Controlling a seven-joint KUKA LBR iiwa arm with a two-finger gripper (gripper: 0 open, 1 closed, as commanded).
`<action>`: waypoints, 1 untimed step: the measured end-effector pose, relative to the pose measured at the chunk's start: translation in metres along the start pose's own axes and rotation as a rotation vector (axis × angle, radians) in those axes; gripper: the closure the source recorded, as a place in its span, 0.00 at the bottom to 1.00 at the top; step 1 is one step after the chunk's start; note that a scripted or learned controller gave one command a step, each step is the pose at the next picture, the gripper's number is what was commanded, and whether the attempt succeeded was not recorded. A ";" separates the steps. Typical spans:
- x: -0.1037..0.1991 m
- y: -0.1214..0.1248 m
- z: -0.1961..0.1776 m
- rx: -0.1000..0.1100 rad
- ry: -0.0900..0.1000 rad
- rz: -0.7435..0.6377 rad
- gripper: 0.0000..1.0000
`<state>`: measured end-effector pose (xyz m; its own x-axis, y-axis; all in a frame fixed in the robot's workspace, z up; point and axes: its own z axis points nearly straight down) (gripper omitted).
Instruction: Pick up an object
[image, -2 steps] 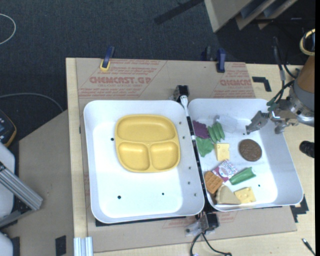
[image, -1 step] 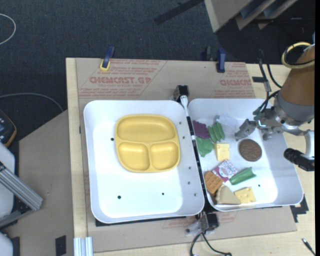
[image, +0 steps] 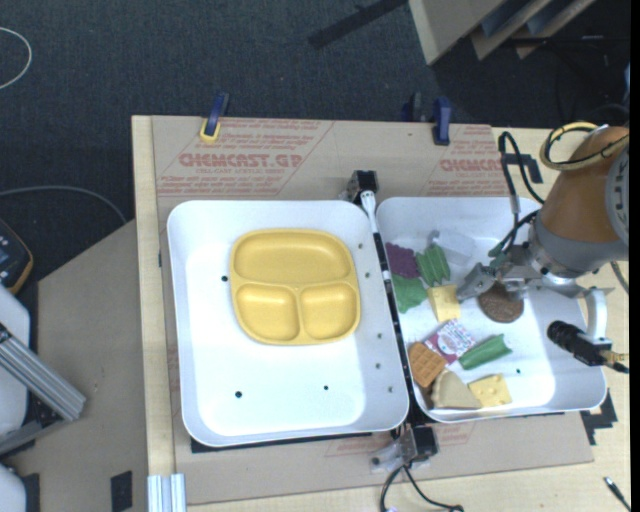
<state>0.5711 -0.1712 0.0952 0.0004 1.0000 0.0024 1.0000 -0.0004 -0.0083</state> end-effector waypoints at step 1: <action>-0.001 0.002 0.006 -0.012 -0.004 0.000 0.00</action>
<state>0.5735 -0.1727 0.0896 0.0004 1.0000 -0.0017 1.0000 -0.0004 0.0038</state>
